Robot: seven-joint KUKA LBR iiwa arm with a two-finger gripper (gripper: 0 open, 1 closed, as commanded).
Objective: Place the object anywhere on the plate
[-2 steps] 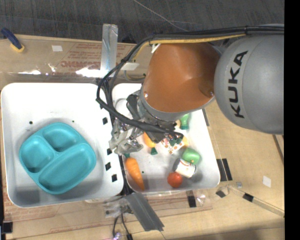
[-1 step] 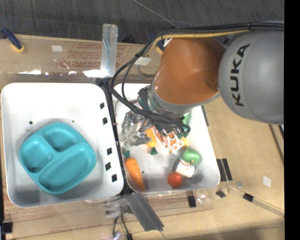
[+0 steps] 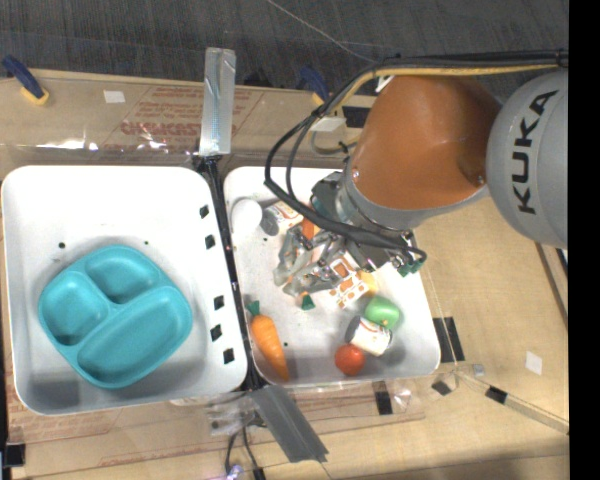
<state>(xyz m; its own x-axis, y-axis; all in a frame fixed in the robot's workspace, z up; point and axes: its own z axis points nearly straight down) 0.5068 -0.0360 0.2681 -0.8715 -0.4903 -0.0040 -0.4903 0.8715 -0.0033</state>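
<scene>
Arm: smooth grey casing with a glossy orange dome above the wrist, reaching in from the right and hanging over the right bin; black cables loop off its left side.
Gripper: a cluster of thin metal and dark parts below the wrist, low over the middle of the right bin; whether it is clenched or released cannot be told, as the parts blur into the clutter beneath.
Plate: teal plastic, rounded, split into three shallow sections, lying flat in the left bin toward its lower left; nothing lies on it.
Left bin: shallow, white, smooth, with rounded corners.
Right bin: same white tray, just beside the left one, a dark seam with black clips between them.
Carrot: orange, tapered, matte, with a green stub at its top, lying by the right bin's lower left wall.
Tomato: small, round, shiny red, near the bin's front wall.
Green piece: rounded, glossy, sitting on a white block just above the tomato.
Patterned card: white with orange marks, beside the gripper.
Bench: pale wood, matte, marked with black tape.
</scene>
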